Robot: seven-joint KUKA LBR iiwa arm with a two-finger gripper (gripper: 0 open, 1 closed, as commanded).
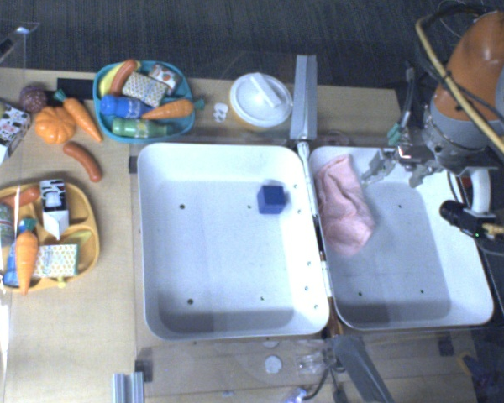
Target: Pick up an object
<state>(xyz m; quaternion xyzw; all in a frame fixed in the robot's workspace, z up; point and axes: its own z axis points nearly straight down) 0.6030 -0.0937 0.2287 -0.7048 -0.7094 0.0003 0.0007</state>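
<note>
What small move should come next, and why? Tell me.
Probably shift the end effector toward the pink cloth and lower it. It hangs over the right bin's far edge with nothing between its spread fingers, and the cloth is the nearest object.

Two bins (pixel 151 225), one block (pixel 272 198), one cloth (pixel 344 204)

Two white bins: left bin (pixel 227 309) holding a dark blue cube (pixel 272 198), right bin (pixel 420 305) holding a pale pink cloth (pixel 344 204). Grey arm (pixel 487 65) with orange band, at far right. Tan bench (pixel 84 342). Far left: blue bowl (pixel 143 128) of orange, yellow, blue and green toy food; orange pumpkin (pixel 52 124); orange carrot (pixel 84 117); reddish sausage (pixel 84 161). Near left: yellow plate (pixel 82 225) with orange carrot and black-and-white patterned cartons. White lidded yellow bowl (pixel 260 101) beyond bins.
</note>
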